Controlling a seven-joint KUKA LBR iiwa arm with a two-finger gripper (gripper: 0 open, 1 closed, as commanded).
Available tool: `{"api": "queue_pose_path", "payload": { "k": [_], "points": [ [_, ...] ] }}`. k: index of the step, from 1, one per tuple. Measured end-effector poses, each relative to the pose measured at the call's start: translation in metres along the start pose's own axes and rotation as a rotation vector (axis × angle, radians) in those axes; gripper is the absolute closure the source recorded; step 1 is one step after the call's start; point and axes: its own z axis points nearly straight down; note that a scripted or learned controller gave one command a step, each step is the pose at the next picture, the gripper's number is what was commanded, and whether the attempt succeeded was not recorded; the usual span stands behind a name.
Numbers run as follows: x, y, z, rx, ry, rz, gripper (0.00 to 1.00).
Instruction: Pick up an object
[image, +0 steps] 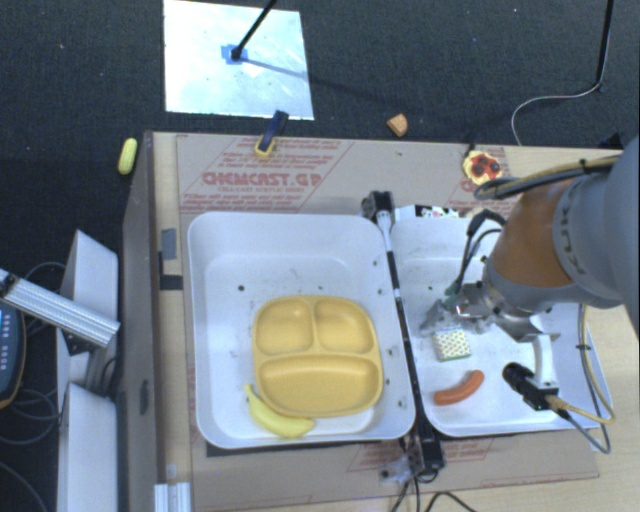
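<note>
So, looking down from the overhead camera, your arm (560, 240) came in from the right and hung over the right bin (430, 260), orange band showing just above the wrist. The gripper (447, 315) was sitting low in that bin, near its left side, close to the divider between the two bins. I honestly couldn't tell you how the business end was set; it was too small and cluttered there to read, and nothing was visibly caught in it.

Just beside and below the gripper you had a small pale checkered block (453, 345) lying on the bin floor, very close to the tool but I couldn't say if they touched. A bit further toward the front edge lay an orange sausage-shaped piece (459, 388), flat on the floor and apart from the block.

Over in the left bin (230, 250) you had a yellow divided plate (318, 356) with three compartments, and a banana (276, 418) tucked against its front-left rim. Both bins sat on a cardboard sheet (270, 175) with red lettering.
</note>
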Motion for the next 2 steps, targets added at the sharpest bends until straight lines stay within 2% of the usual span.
{"api": "queue_pose_path", "payload": {
  "k": [1, 2],
  "points": [
    [0.0, 0.001, -0.01, -0.002, 0.0, -0.001, 1.0],
    [0.082, -0.017, -0.124, -0.004, 0.001, -0.002, 1.0]
  ]
}}
